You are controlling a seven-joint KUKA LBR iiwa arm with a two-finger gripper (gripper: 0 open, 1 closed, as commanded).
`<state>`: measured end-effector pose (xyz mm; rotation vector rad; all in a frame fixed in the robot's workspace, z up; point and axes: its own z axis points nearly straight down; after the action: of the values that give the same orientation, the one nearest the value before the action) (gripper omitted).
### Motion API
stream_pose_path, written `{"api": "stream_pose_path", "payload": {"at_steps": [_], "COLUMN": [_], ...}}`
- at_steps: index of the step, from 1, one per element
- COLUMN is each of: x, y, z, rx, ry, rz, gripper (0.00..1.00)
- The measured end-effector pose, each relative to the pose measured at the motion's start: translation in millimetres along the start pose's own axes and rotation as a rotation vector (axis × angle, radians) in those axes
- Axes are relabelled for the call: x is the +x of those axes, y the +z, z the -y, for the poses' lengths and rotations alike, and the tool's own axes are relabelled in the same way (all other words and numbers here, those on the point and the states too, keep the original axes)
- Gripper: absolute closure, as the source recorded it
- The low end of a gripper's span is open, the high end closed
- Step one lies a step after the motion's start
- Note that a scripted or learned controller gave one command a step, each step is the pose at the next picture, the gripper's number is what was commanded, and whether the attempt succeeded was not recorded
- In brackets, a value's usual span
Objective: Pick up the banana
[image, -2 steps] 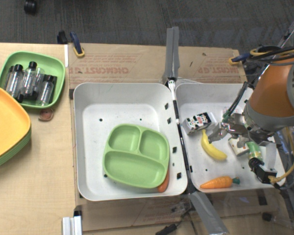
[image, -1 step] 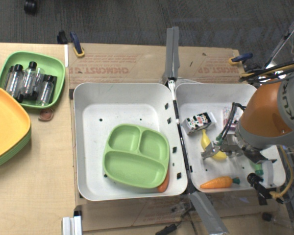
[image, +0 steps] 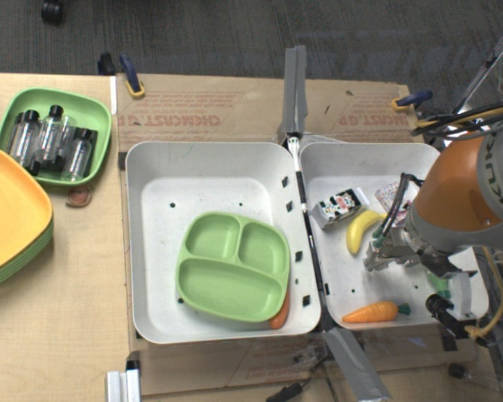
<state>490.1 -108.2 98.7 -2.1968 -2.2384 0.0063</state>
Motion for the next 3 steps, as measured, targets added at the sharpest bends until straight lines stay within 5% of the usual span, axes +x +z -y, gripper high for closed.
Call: {"api": "stream_pose_path", "payload": {"at_steps": [1,2,3], "x": [-36.4,-71.0,-30.8], "y": [8.0,6.9,7.9], "z": [-23.9,-72.7,-34.9], "rx": [-0.003,-0.005,-0.003], "ry": [0.426,0.134,0.373], "rz": [0.001,0.002,0.000], "gripper": [1.00,1.00,1.00]}}
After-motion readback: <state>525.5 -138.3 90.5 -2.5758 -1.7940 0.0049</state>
